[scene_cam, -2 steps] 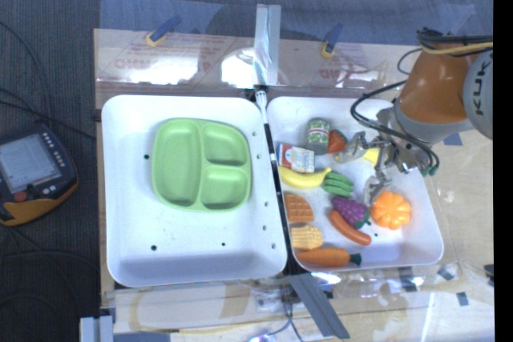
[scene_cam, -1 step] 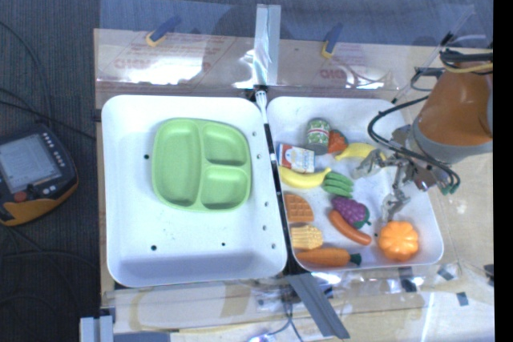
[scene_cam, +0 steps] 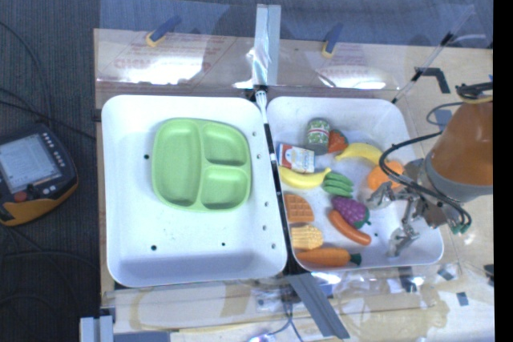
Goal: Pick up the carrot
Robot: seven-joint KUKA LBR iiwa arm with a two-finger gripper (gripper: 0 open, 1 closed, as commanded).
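Camera view looks down on the desk at a slant, so nearest stuff first. At the near edge of the right bin lies the carrot, orange, on its side, green end pointing right, just below the corn. A bit right of it is the gripper, hanging over the bin's right part with its fingers apart, nothing between them. It's near the carrot but not touching it. The grey arm with the orange band comes in from the right.

Moving back: a second, smaller orange veg lies tilted beside the purple grapes, with a waffle-looking piece to the left. Further up there's a banana, a green pepper or bean thing, another banana, an orange and a small can near the far wall.

Left bin holds a green divided plate. Off the desk at far left sits a handheld pendant on the floor.
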